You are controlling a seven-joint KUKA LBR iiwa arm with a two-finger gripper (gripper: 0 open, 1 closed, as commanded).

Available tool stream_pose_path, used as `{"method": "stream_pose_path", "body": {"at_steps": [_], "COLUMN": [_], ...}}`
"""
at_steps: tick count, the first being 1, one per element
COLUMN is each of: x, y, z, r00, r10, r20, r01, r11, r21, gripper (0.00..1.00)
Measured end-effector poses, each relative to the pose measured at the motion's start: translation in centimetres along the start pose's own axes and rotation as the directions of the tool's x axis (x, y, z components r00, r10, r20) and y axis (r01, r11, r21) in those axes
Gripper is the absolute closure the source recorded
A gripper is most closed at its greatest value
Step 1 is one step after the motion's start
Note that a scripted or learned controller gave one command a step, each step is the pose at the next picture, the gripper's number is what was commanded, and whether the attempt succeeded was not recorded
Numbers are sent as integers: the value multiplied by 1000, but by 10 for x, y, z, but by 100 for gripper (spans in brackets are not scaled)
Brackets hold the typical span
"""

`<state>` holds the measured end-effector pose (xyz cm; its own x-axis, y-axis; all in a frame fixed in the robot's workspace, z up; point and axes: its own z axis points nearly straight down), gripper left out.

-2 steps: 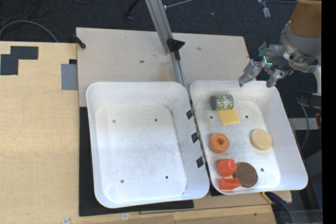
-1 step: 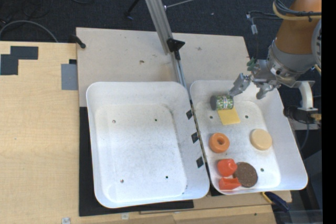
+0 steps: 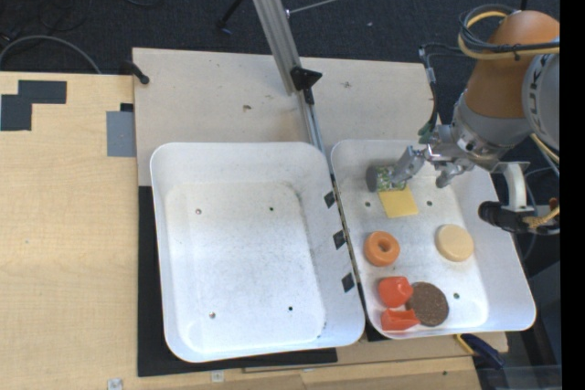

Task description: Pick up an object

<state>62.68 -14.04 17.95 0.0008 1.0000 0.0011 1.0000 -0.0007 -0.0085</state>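
Two shallow white bins were set side by side on the bench. The left bin (image 3: 183, 169) carried nothing but small dark specks on its floor. The right bin (image 3: 512, 306) held the loose items: a yellow square piece (image 3: 399, 203) near its far edge, an orange ring (image 3: 382, 247) toward the middle by the left wall, a cream round piece (image 3: 454, 242) toward the right wall, and, at the near edge, a red piece (image 3: 395, 290) touching a dark brown disc (image 3: 428, 303), with a second red piece (image 3: 398, 320) just beside and below them. A small dark green-grey object (image 3: 379, 176) lay in the far left corner of the right bin, just beyond the yellow square piece. The arm (image 3: 503, 87) was seen reaching in from the right, its orange band above the wrist. The gripper (image 3: 409, 163) was lowered over the far edge of the right bin, its tip close to the dark green-grey object and the yellow square piece; contact with either could not be confirmed, and the spread of the tool could not be told from this slanted view. A slanted metal rail (image 3: 274, 23) stood beyond the bins.
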Motion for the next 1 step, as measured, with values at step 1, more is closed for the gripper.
{"method": "stream_pose_path", "body": {"at_steps": [1], "x": [0], "y": [9], "z": [51], "r00": [1000], "r10": [-2], "r20": [0], "r01": [2], "r11": [1000], "r21": [-1], "gripper": [0]}}
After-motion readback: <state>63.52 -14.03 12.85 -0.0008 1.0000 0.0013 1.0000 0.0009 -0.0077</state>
